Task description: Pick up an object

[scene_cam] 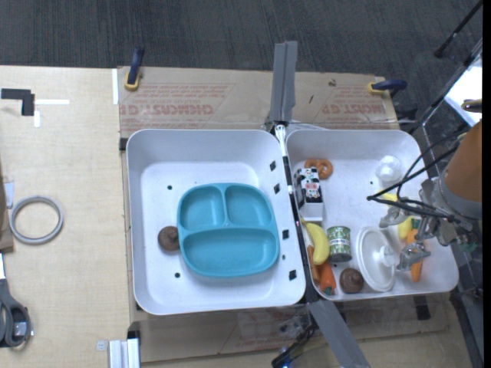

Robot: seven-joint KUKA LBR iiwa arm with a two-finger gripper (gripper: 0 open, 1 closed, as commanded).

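The gripper [409, 245] hangs low at the right edge of the right bin [349, 146], over a small orange toy [416, 267], perhaps a carrot, which looks like the thing to pick. It seems light, stiff and a little slippery, so a grasp across its thin middle is probably best. Whether the tool is released or clenched cannot be told. Just beside lies a white dish [375, 260]; a banana [316, 241] and a green can [338, 244] stay near the left wall.
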